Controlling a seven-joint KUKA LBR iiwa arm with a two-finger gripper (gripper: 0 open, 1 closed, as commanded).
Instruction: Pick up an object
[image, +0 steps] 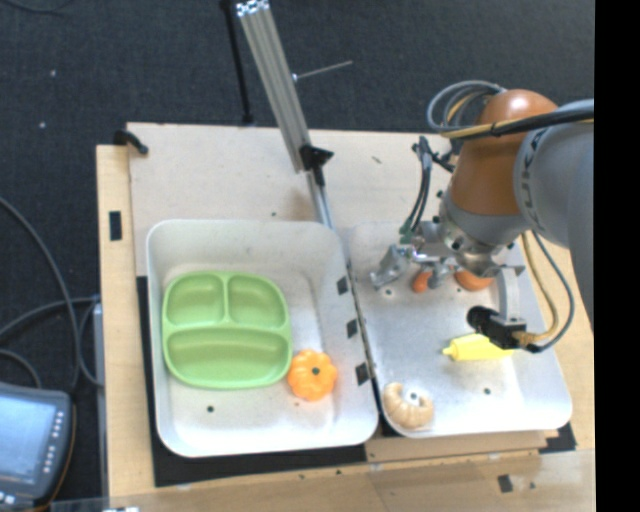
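The grey arm with its orange band reaches in from three o'clock and hangs its two-finger gripper (425, 268) low over the far part of the right-hand shallow white bin (540, 400), which suggests a descent aimed at something in that corner. Just beneath the wrist, at about twelve o'clock within that bin, lie a small orange-red piece (422, 282) and a second rounded orange piece (476, 280), partly covered by the wrist; either looks like the likely target, though nothing can be made out between the fingers, and whether they stand wide or narrow I cannot tell. A yellow elongated plastic toy (478, 348) with a black end lies at three o'clock in the same bin, and a round beige pastry-like object (408, 405) sits at seven o'clock against the near rim. In the left-hand shallow white bin (180, 435), a lime-green divided plastic plate (226, 330) rests centrally, with a small orange toy pumpkin (313, 374) touching its four o'clock edge, both well apart from the arm.
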